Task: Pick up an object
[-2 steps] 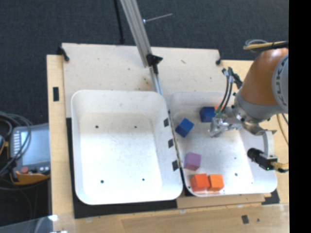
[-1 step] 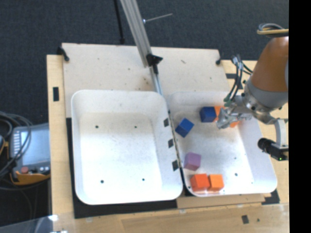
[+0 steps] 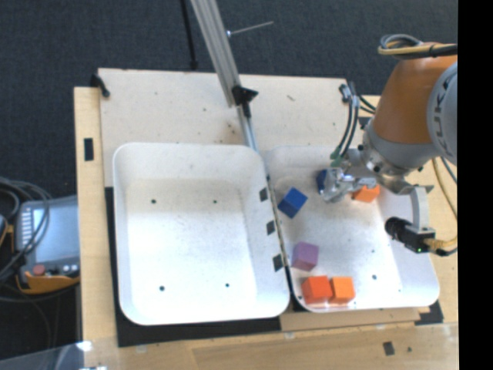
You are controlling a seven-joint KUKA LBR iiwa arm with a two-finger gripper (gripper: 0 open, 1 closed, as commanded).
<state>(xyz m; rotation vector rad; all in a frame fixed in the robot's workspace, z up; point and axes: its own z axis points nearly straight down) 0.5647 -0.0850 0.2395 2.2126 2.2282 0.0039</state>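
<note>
The fingers (image 3: 333,190) hang low over the upper part of the right bin (image 3: 400,284); whether they are released or clenched cannot be told, as the wrist hides them. A blue block (image 3: 293,203) lies just to their left, near the divide with the left bin (image 3: 131,168). An orange block (image 3: 367,194) sits just beside the gripper on its right, partly covered. A purple block (image 3: 306,255) rests mid-bin, and two orange blocks (image 3: 327,289) lie touching at the near rim.
</note>
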